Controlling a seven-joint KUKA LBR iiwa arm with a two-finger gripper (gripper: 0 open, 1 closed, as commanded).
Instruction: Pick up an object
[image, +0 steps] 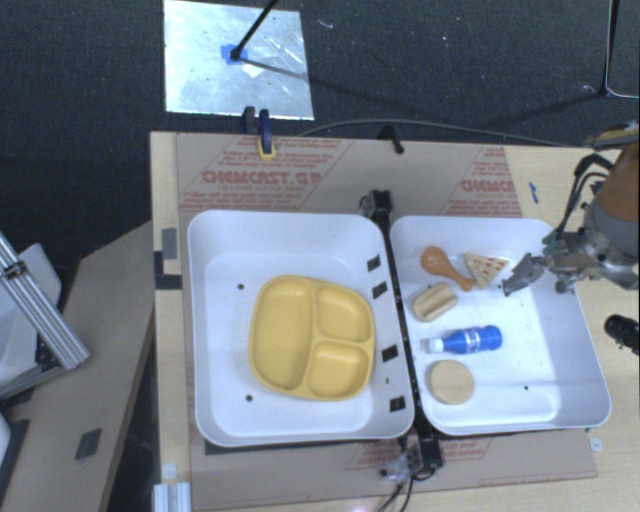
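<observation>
The right bin (570, 400) holds several small objects: an orange spoon-shaped piece (441, 264), a tan wedge slice (487, 268), a bread roll (435, 301), a blue bottle with a white cap (466, 341) lying on its side, and a round tan cookie (451, 381). My gripper (540, 281) hangs over the bin's upper right part, just right of the wedge slice and apart from it. Its fingers are spread open and nothing sits between them.
The left bin (225, 250) holds a yellow divided plate (311, 337). A black divider with clips (393, 320) runs between the bins. The arm enters from the right edge. A shiny metal sheet (238, 58) lies beyond the bench.
</observation>
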